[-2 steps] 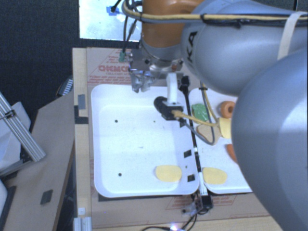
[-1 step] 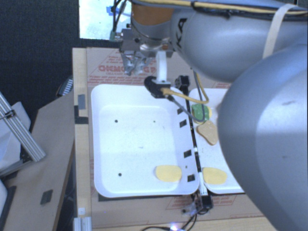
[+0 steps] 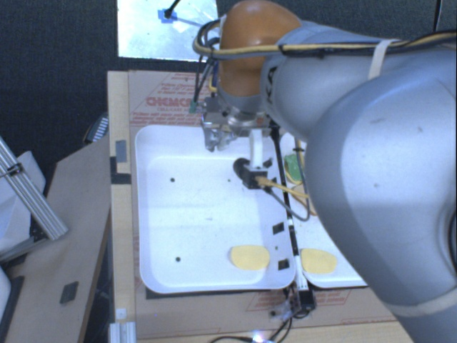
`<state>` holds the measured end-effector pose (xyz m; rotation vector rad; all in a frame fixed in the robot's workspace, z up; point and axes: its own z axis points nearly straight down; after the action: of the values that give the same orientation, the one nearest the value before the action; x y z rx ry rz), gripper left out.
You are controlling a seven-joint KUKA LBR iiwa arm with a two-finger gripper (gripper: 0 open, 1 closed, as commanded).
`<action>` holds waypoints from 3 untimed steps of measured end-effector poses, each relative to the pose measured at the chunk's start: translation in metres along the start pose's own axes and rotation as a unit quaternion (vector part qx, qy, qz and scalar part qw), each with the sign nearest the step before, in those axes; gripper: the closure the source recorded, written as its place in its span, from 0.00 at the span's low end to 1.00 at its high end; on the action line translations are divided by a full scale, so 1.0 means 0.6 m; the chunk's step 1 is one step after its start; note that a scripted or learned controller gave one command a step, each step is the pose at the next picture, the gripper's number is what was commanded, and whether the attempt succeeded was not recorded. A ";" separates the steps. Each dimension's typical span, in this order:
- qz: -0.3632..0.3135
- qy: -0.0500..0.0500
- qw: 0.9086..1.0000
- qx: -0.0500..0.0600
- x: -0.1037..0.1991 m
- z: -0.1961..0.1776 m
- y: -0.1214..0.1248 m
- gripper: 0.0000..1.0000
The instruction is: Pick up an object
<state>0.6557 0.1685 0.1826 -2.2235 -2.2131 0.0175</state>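
The grey arm covers most of the right half of the frame and hides nearly all of the right bin, of which a strip at the lower edge and a sliver near the divider are visible. A yellow piece lies in that strip, its right end cut off by the arm. Higher up, a green object peeks out beside the arm, too covered to make out its shape.

The gripper hangs below the orange band at the upper middle of the frame, over the far rim of the left bin. It is small and seen from above, so whether it is spread or pressed together cannot be told, and nothing is seen in its grasp.

A yellow disc lies flat in the lower right part of the left bin, near the front wall and the divider, well apart from the gripper. The rest of that bin's floor is bare white, open across the left and centre. Printed cardboard shows beyond the bin's far rim.
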 end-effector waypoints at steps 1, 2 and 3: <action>-0.002 0.002 1.000 -0.007 -0.057 -0.082 -0.021 1.00; -0.007 0.003 1.000 -0.007 0.066 -0.110 -0.049 1.00; -0.005 0.006 1.000 -0.015 0.024 -0.439 -0.149 1.00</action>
<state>0.5693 0.1843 0.4471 -2.2216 -2.2326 -0.0299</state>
